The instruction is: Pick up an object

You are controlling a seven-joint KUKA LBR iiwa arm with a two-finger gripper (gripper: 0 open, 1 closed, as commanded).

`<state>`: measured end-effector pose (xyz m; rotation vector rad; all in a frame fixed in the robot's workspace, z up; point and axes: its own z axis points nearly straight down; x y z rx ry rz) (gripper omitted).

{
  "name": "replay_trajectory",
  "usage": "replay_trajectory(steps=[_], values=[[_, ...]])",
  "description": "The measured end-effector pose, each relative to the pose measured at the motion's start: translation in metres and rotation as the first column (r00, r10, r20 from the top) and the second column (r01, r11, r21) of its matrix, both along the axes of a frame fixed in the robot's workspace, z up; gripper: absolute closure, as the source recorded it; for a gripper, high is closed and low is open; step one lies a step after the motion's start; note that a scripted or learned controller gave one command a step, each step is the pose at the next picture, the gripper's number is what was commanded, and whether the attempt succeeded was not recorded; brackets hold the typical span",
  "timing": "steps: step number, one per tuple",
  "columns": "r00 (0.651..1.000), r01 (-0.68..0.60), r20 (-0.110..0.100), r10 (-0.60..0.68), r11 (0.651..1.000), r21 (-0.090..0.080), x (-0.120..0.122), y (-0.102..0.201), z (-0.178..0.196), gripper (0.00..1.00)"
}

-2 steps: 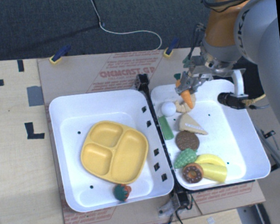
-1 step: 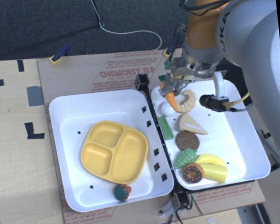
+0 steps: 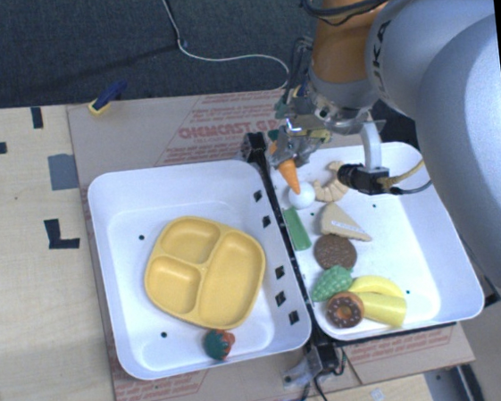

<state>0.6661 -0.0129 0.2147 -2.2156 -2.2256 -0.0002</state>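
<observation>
I see the arm (image 3: 435, 84) reaching in over the far end of the right bin (image 3: 442, 299), the gripper (image 3: 292, 153) hanging at the divider between it and the left bin (image 3: 113, 256). Fingers look nearly closed on the orange carrot (image 3: 291, 177), which hangs point-down directly beneath the fingertips; I judge it held, though the grip sits at its very top. The yellow divided plate (image 3: 206, 270) lies well below-left of the fingers, across the divider. Below the fingers, nearer the front rim, sit the banana (image 3: 383, 301), a green leafy piece (image 3: 332, 281), a donut (image 3: 344, 310), a brown cookie (image 3: 335, 252) and a cheese wedge (image 3: 343, 223). A green strip (image 3: 297, 228) lies just under the carrot tip, a white ball (image 3: 302, 197) touching it or nearly. Carrot looks like light, stiff toy plastic, smooth and tapered, so likely to slip downward; better hold is across the thick upper end.
</observation>
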Motion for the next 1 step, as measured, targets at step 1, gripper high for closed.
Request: replay_trajectory(steps=[1], values=[[1.0, 0.002, 0.0, -0.002, 1.0, 0.0, 0.0038, 0.0114, 0.0091, 1.0]])
